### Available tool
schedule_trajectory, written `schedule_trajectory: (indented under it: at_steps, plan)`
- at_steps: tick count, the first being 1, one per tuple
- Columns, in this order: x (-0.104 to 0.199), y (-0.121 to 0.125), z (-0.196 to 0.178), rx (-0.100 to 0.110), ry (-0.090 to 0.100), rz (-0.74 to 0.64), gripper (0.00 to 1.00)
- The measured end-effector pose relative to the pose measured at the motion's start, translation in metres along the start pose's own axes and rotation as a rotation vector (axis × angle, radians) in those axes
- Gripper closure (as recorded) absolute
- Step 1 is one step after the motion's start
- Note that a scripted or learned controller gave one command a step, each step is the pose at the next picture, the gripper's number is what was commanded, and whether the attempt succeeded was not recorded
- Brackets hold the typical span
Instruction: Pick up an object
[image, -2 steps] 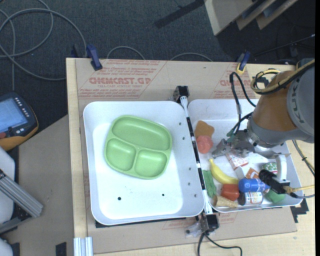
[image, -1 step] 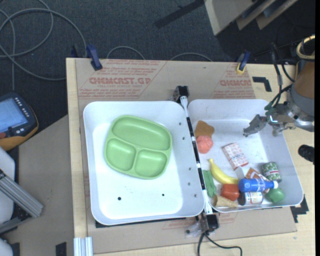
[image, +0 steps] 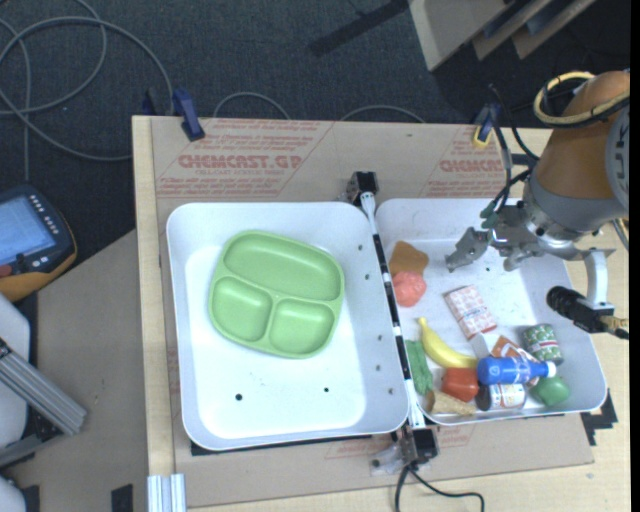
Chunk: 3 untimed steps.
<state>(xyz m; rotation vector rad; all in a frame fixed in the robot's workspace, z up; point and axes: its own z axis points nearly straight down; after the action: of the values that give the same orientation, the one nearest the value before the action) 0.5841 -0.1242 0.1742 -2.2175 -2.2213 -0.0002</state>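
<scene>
1. Nearest to the camera, a heap of small things lies along the near wall of the right bin (image: 590, 345): a bottle with a blue cap (image: 512, 372), a red piece (image: 459, 383), a green round piece (image: 552, 391) and a small patterned can (image: 541, 342). They touch and partly cover each other, probably because they slid into this low corner.
2. A banana (image: 443, 347) lies slanted just left of the heap, with a small box with red print (image: 469, 309) near it on the far side. A pink round thing (image: 408, 288) and an orange-brown thing (image: 408, 259) rest close to the wall between the bins.
3. The gripper (image: 490, 249) hangs over the far part of the right bin, its two fingers spread apart and with nothing between them. No object is picked yet.
4. The bin floor under the gripper is bare, so I judge there is good room to descend. The box lies apart from its neighbours and looks the easiest target; the heap is crowded and near the rim.
5. The left bin (image: 300, 410) holds a green divided plate (image: 277, 294), well apart from the arm.
</scene>
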Motion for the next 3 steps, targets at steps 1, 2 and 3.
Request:
schedule_trajectory:
  at_steps: [1,2,3]
  plan:
    - [-0.012,-0.015,0.09,-0.001,-0.002,0.002,0.0]
    - [-0.082,0.028,-0.042,-0.006,-0.005,0.002,0.0]
    - [-0.004,-0.048,0.053,0.002,0.0,0.001,0.0]
